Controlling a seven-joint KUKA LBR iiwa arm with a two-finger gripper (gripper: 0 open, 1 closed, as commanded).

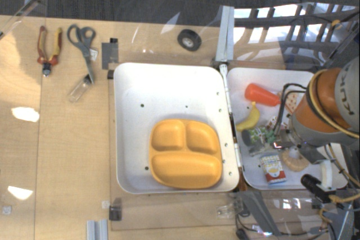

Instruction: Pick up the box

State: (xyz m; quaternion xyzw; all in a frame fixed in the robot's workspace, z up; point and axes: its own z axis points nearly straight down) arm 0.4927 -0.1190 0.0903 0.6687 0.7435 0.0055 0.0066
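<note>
Lying flat in the right bin (247, 177), near its front edge, the box (273, 170) is a small carton with a red lower part and a pale printed top. It rests just beside a round tan piece (295, 161) and a little in front of the gripper (269, 137), which hangs low over the middle of that bin; whether the gripper is open or closed I cannot tell, because dark parts and cables hide it. A yellow banana (250, 118) and an orange-red object (262, 94) lie further back in the same bin. The left bin (129, 121) holds a yellow divided tray (185, 153).

I judge the box to be light and made of thin cardboard, so it is stiff enough along its edges but can crush under strong pressure. Its printed faces may be a bit slippery. The best hold seems across the two long sides, near the middle, with gentle force.
</note>
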